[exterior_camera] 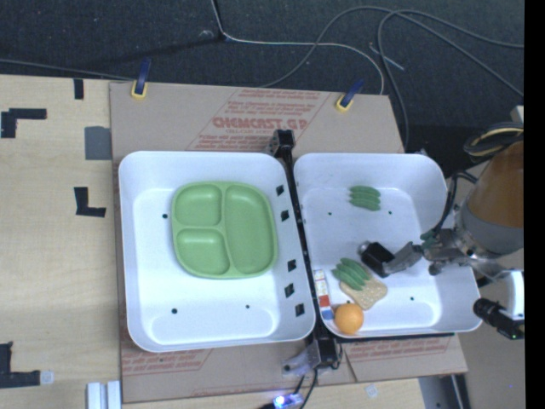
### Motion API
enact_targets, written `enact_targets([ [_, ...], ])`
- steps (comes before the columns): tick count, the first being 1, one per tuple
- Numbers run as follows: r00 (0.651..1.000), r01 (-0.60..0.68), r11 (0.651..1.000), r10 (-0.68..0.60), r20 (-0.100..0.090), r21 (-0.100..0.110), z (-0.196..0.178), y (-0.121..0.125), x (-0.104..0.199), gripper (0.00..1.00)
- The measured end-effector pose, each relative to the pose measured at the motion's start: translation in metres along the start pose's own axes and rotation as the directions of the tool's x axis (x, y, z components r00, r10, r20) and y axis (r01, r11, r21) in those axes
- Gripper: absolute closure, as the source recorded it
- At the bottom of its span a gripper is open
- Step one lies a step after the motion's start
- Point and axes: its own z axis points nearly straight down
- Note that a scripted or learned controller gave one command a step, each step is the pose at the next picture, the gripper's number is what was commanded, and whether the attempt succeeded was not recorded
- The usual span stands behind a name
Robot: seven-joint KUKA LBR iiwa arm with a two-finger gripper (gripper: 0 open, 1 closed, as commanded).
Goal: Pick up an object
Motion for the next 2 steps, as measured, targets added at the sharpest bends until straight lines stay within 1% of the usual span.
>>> enact_targets([
  [1,1.000,0.001,1.000,-0.001,0.000,0.000,0.051,0.001,0.011,0.00],
  [2,1.000,0.001,1.000,-0.001,0.000,-0.003,0.039,0.002,0.011,1.00],
])
